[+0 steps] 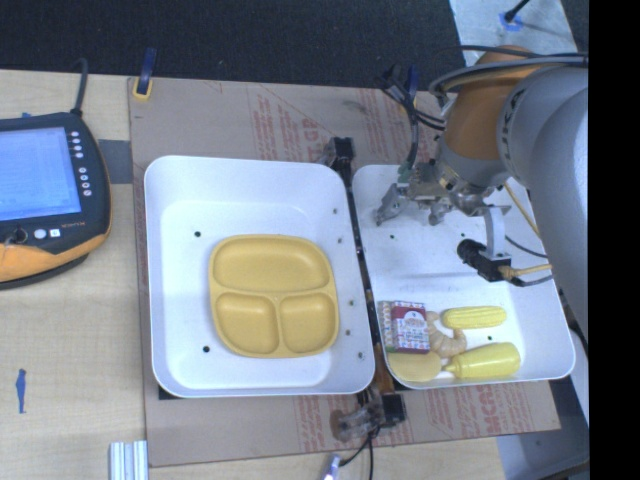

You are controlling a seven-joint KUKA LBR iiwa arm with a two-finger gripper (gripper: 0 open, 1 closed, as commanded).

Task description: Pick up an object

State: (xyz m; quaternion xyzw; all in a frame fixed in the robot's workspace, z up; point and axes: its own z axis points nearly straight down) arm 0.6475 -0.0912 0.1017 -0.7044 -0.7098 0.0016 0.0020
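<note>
Wooden bench, cardboard mat, two white bins side by side. Your gripper (418,206) hangs over right bin's (420,258) far end, fingers spread, empty. Corn cobs (474,317) and small packet (404,327) lie untouched at near end. Your pick not yet begun.

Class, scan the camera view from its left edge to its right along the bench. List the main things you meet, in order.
Tablet-like control pendant → left white bin holding the yellow divided plate → small red packet → yellow corn cobs in the right bin.
</note>
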